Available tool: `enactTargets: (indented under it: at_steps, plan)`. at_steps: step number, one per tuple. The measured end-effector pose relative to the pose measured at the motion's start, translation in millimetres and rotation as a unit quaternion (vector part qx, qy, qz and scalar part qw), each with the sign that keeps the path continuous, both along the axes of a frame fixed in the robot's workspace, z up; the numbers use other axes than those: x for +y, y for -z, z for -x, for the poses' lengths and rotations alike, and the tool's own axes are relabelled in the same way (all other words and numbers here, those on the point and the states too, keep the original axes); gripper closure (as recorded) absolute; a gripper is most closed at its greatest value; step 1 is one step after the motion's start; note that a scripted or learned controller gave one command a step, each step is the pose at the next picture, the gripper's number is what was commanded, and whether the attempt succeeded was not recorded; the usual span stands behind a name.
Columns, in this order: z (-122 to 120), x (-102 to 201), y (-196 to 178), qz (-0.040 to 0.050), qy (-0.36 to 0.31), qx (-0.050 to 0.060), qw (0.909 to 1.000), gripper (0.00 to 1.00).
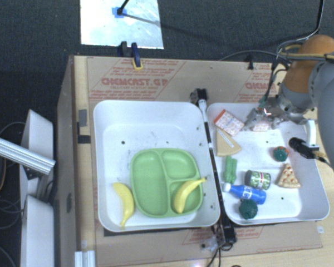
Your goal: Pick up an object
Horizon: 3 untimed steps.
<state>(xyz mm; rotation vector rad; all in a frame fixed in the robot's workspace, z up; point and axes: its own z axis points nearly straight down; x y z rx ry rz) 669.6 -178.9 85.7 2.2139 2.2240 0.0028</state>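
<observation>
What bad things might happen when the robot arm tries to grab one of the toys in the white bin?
1. The gripper is low at the far edge of the right white bin, so it might bump the rim.
2. The flat red-and-white checked card lies close beside it and looks thin, so the fingers may slide over it.
3. The blue plastic bottle, striped can and dark green ball crowd together, so grabbing one could knock another.
</observation>
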Motion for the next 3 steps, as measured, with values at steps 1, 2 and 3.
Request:
enactTargets:
  at_steps: [1, 2, 3]
  plan:
    - [68.5, -28.6, 1.1, 0.0000, 0.002, 0.001, 1.0000, 0.00]
    - [-0.4, -27.3, -50.9, 0.0004, 0.000, -0.001, 1.0000, 0.00]
    - [73.0, -27.7, 1.7, -0.0006, 0.001, 0.002, 1.0000, 0.00]
